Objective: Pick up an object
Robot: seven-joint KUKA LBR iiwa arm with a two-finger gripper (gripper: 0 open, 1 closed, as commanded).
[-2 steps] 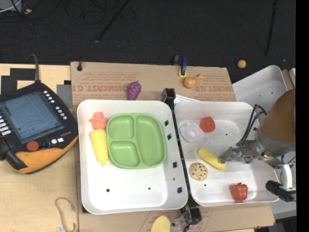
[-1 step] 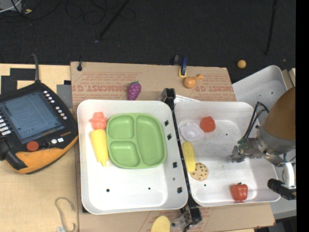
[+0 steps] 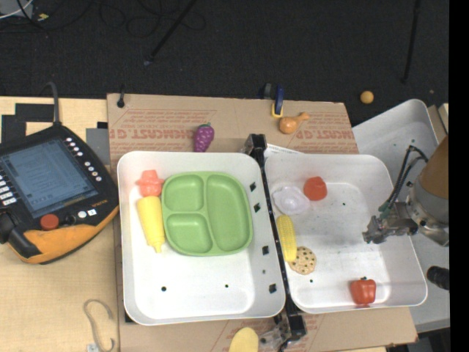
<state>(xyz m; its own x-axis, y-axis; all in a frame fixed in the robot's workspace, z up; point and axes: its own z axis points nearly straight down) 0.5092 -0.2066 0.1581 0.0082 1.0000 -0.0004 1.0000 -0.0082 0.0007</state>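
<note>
Step in hand: approach; the gripper point(image 3: 375, 232) hangs over the right bin point(image 3: 344, 166), nothing between its tips.
Next move, as judged: pick one target, centre over it, descend.
Fingers: too small and dark to resolve; whether apart or together, I cannot tell.
Contact: none evident.
Nearest object: red pepper point(image 3: 363, 290), below the fingers.
Further left: red ball point(image 3: 315, 188), cookie point(image 3: 302, 260), corn cob point(image 3: 286, 237).
Farthest: green tray point(image 3: 206, 213) in the left bin point(image 3: 190, 299).

- Robotics lab bench.
- Evidence: teach pendant point(image 3: 51, 193) left of the two white bins point(image 3: 198, 299); cardboard sheet point(image 3: 234, 127) beneath; cables point(image 3: 88, 6) behind.
</note>
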